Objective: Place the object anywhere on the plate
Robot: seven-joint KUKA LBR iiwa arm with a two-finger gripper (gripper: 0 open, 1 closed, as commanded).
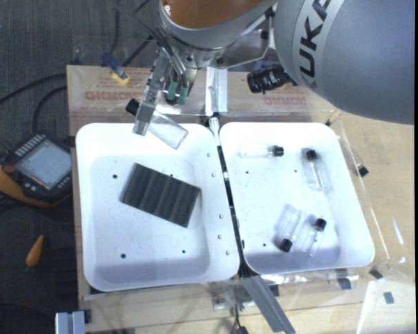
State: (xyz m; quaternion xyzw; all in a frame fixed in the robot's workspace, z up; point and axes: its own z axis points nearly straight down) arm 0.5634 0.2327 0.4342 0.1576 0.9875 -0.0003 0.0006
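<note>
The plate point(160, 195) is a dark ribbed rectangle lying at a slant on the floor of the left bin point(97, 256). My gripper point(152, 125) hangs over the back left corner of that bin, above and behind the plate. It is shut on a clear vial point(169, 131), which sticks out to the right of the grey finger point(144, 117) and is off the bin floor. The second finger is hidden behind the vial and the wrist.
The right bin point(348, 256) holds several clear vials with black caps, such as one at the back point(259, 150) and a pair near the front point(296, 229). A handheld pendant point(38, 167) lies left of the bench. The arm's grey body point(348, 40) covers the upper right.
</note>
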